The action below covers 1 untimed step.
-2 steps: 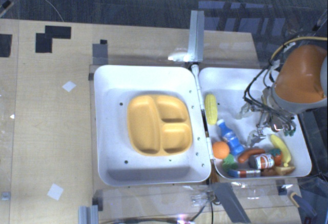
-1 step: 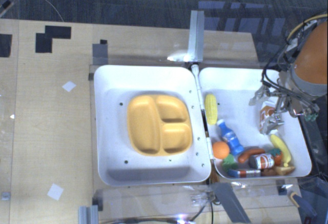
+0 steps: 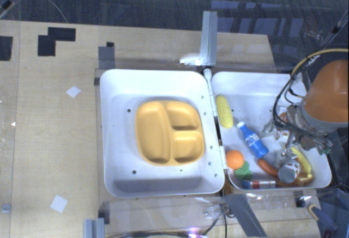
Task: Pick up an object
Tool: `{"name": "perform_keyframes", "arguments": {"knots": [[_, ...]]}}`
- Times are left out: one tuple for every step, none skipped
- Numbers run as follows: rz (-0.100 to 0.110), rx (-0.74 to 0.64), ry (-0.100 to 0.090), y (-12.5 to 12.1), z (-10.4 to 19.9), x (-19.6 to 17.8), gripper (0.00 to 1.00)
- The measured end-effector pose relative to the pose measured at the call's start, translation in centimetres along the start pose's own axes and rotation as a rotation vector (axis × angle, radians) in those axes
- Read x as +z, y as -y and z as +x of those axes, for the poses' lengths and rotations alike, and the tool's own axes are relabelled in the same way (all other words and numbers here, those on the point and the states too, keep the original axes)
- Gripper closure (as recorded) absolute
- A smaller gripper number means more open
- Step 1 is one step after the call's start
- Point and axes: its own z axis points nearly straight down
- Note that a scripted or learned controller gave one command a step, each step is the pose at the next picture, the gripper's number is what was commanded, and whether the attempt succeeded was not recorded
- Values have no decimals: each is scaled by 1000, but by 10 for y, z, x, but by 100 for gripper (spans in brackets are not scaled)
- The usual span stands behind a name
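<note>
Camera view: tool (image 3: 292,151), grip state unclear, over glossy plastic banana (image 3: 304,165) beside ridged corn (image 3: 223,111).

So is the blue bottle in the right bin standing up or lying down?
Lying down. The blue bottle rests on its side on the right bin floor, white cap toward the corn cob, its length running diagonally.
</note>
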Motion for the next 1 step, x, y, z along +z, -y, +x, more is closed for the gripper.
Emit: {"name": "perform_keyframes", "arguments": {"knots": [[4, -6, 9, 0, -4, -12, 100]]}}
